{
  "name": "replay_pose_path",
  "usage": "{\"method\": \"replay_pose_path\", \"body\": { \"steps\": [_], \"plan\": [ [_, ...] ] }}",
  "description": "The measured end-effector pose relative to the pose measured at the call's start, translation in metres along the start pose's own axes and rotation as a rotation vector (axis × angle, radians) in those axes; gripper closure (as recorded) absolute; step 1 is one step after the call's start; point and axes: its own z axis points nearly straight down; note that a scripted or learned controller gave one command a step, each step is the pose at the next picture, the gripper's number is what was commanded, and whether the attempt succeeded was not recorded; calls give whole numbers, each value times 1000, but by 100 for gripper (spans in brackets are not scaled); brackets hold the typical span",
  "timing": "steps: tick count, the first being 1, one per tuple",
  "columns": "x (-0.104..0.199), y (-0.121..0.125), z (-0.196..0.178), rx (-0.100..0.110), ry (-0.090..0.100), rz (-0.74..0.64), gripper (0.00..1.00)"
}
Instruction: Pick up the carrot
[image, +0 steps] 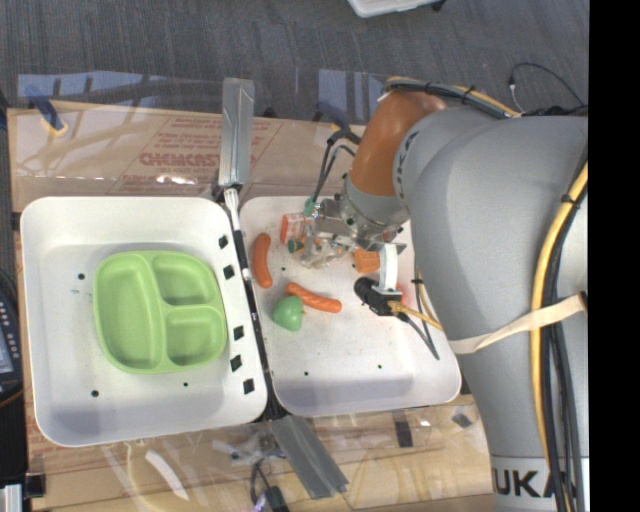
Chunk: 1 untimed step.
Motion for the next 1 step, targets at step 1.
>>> {"method": "replay_pose_path", "body": {
  "steps": [1],
  "plan": [
    [8,-19,-18,-38,4,-15,100]
  ]
}}
